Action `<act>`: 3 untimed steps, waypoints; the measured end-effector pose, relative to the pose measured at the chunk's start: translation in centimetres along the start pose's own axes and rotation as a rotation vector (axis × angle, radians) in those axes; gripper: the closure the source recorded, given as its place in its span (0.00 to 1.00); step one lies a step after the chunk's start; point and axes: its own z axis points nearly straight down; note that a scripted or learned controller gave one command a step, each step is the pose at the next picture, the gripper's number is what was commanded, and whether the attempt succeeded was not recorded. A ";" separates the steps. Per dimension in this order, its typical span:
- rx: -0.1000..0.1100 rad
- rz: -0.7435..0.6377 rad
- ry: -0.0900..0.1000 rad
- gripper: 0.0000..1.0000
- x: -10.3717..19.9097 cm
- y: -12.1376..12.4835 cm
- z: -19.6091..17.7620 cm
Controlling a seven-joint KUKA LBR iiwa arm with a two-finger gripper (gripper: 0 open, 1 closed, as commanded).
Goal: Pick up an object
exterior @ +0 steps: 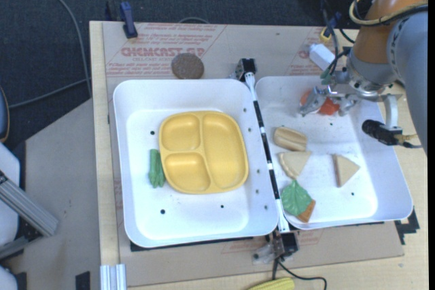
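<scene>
Here we see our hand (326, 100) low over a small orange piece (329, 106), directly beneath; its grip we cannot tell

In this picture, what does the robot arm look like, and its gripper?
The arm is grey and rounded, with an orange band above the wrist. Yellow and black cables loop beside that band. The gripper is small, made of silver metal, with thin fingers.

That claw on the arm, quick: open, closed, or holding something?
Gripper: low over the right bin, around a small red piece; open or shut cannot be told.
</scene>
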 end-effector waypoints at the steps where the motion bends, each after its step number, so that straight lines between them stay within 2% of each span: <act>1: -0.040 -0.002 0.005 1.00 8.8 -1.6 -9.1; 2: -0.037 -0.001 0.005 1.00 13.7 -5.1 -8.8; 3: -0.042 -0.001 0.004 1.00 13.8 -4.0 -9.7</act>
